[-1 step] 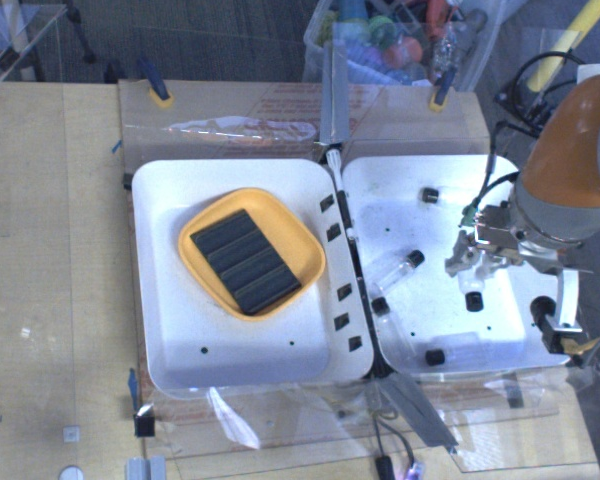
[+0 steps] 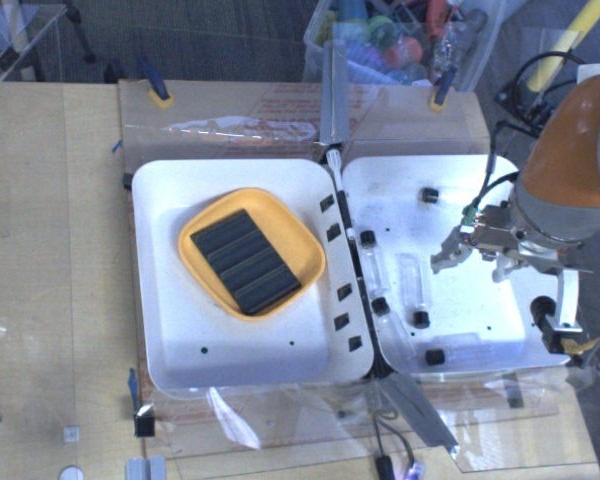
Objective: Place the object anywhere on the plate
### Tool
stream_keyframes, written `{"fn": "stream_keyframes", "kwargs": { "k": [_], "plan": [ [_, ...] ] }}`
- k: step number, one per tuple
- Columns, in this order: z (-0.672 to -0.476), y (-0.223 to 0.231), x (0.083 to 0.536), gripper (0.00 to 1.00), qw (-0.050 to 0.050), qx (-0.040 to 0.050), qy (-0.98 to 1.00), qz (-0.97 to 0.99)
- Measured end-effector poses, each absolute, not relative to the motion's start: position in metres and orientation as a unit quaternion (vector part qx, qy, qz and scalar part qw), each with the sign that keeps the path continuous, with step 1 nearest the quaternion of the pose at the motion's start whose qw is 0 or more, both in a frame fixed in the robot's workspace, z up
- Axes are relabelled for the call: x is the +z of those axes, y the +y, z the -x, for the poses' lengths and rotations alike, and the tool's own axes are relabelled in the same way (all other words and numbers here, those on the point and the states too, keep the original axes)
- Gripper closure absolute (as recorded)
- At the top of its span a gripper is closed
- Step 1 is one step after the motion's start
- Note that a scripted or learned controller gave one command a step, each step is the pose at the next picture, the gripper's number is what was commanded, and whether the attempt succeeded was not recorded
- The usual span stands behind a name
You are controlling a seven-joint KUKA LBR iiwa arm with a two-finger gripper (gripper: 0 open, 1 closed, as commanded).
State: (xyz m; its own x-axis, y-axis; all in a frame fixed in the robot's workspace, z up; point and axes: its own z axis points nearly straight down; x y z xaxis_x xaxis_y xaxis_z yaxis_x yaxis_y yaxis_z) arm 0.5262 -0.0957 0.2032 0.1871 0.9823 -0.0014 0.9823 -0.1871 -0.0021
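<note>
Front rim of the left bin (image 2: 240, 376) framed the yellow plate (image 2: 305, 248), already bearing the dark ribbed object (image 2: 250, 260), so my pincer (image 2: 472, 255) hung spread and unloaded over the right bin (image 2: 460, 338).

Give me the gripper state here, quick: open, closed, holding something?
Gripper: open, fingers spread above the right bin, nothing between them. The dark ridged object already lies on the yellow plate in the left bin.

We are seeing a white bin (image 2: 450, 318) lying beneath the gripper (image 2: 472, 264), a second bin (image 2: 170, 348) sitting off to its side, and a clear toy tub (image 2: 400, 18) standing farther off.
</note>
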Motion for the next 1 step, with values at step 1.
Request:
{"fn": "stream_keyframes", "kwargs": {
  "k": [1],
  "plan": [
    [-0.5609, -0.0649, 0.1839, 0.0, -0.001, 0.0002, -0.631, 0.776]
  ]
}}
